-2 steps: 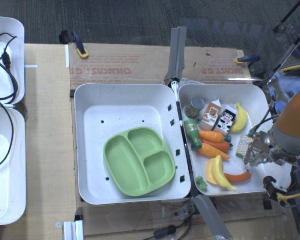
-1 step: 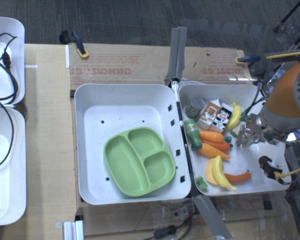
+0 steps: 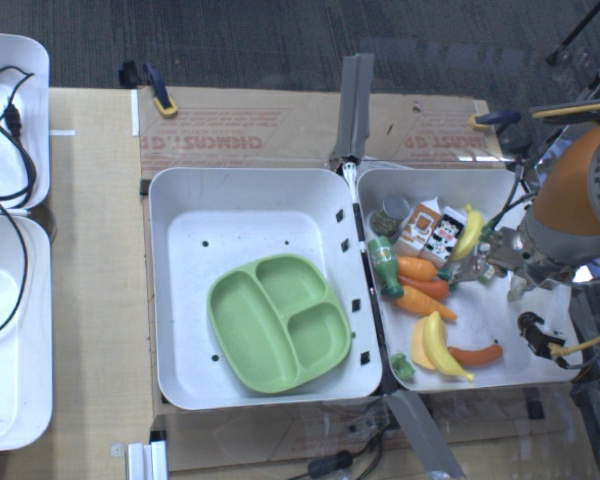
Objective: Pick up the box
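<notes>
While hovering low in the right white bin (image 3: 540, 373), approach step: steer two-finger gripper (image 3: 477, 260), jaw state untellable, toward small printed cardboard box (image 3: 420, 228).

Pale wooden surface (image 3: 90, 268), seen from above at a slant. Directly on it: two shallow white bins side by side, left bin (image 3: 170, 298) and right bin (image 3: 500, 173), touching along a shared edge. Under both, flat brown cardboard (image 3: 250, 128) with red lettering. Near the cardboard's far left corner, a blue-and-yellow clamp (image 3: 158, 90).
</notes>
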